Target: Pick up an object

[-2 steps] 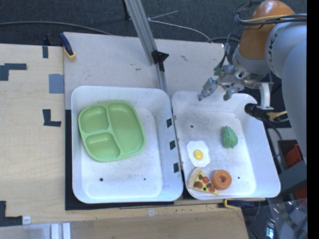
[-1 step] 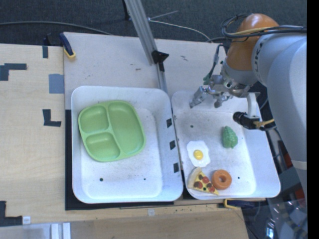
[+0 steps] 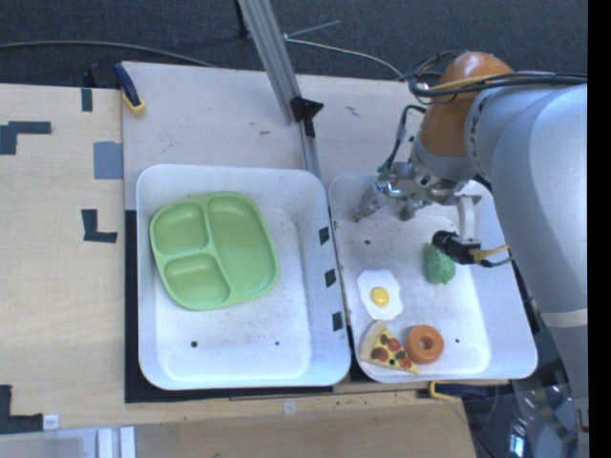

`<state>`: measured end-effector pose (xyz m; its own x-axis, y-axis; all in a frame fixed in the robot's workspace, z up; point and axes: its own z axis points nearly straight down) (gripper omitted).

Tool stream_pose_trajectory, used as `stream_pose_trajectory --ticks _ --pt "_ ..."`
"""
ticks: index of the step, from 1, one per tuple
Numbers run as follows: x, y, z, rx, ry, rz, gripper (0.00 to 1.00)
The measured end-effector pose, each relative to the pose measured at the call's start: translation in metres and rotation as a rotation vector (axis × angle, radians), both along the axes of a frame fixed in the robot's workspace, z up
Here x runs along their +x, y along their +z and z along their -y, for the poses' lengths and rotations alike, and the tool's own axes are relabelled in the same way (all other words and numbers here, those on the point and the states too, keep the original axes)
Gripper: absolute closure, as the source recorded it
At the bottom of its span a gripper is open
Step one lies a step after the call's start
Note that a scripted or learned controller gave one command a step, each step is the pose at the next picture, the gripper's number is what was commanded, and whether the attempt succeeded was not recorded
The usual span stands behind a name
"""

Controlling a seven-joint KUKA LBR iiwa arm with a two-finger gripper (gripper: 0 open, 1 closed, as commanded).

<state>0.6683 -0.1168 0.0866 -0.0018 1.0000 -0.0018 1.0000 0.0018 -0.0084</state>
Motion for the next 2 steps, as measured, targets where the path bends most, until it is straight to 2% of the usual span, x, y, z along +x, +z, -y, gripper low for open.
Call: stream_pose_trajectory --ticks 1,2 --pt "0.0 0.011 -0.001 0.0 0.002 0.001 1.0" --pt "0.004 0.054 0.001 0.002 0.0 0.012 1.0"
